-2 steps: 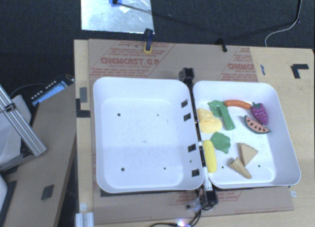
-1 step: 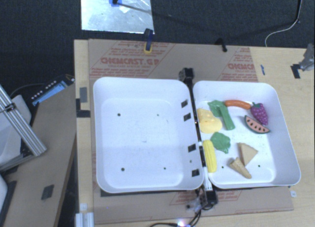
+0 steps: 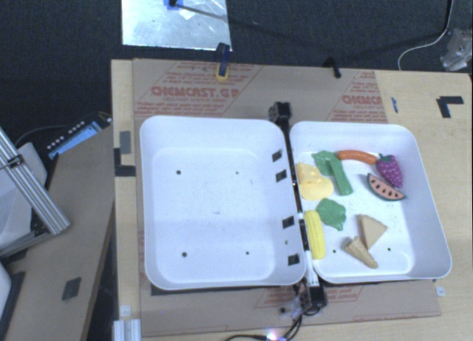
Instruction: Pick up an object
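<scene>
Two bins side by side on the worktop (image 3: 414, 95), touching along their inner walls. All items lie in the right bin (image 3: 425, 206), beside the left bin (image 3: 214, 203).

Far row: carrot (image 3: 356, 156), grapes (image 3: 390, 170) just right of it. Cucumber (image 3: 333, 171) left of the carrot, with the pepper (image 3: 313, 182) at the inner wall. Watermelon slice (image 3: 385, 188) in front of the grapes. Broccoli (image 3: 332, 213) mid-bin; corn (image 3: 315, 234) left of it, along the wall. Near row: two wedge pieces, one (image 3: 370, 230) behind the other (image 3: 361, 252).

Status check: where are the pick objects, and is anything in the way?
Toy foods clustered in right bin: corn, grapes, watermelon slice. All untouched. Nothing over them.
</scene>
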`<state>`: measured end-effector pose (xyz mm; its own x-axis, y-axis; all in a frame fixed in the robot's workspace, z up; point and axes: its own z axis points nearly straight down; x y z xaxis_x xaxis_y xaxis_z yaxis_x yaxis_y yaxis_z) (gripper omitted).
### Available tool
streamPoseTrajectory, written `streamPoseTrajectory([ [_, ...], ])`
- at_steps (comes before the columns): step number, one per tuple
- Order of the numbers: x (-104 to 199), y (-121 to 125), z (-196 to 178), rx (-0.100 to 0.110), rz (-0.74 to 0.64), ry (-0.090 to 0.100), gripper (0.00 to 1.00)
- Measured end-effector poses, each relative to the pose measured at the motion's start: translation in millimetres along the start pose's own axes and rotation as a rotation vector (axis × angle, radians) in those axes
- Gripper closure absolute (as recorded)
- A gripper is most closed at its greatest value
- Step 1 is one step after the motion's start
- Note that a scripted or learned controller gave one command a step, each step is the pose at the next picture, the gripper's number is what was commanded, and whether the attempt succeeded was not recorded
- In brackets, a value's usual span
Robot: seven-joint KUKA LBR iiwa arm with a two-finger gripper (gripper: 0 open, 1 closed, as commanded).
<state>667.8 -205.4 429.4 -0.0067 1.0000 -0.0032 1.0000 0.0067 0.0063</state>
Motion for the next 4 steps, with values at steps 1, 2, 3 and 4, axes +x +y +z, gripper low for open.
streamPoseTrajectory([
  [1,-0.3,1.5,-32.0,0.001,0.001,0.002,1.00],
  [2,11.4,1.4,-77.1,0.000,0.002,0.002,1.00],
  [3,16.1,1.4,-107.9,0.001,0.003,0.002,1.00],
  [4,-1.5,-77.6,18.0,0.016,0.009,0.006,1.00],
])
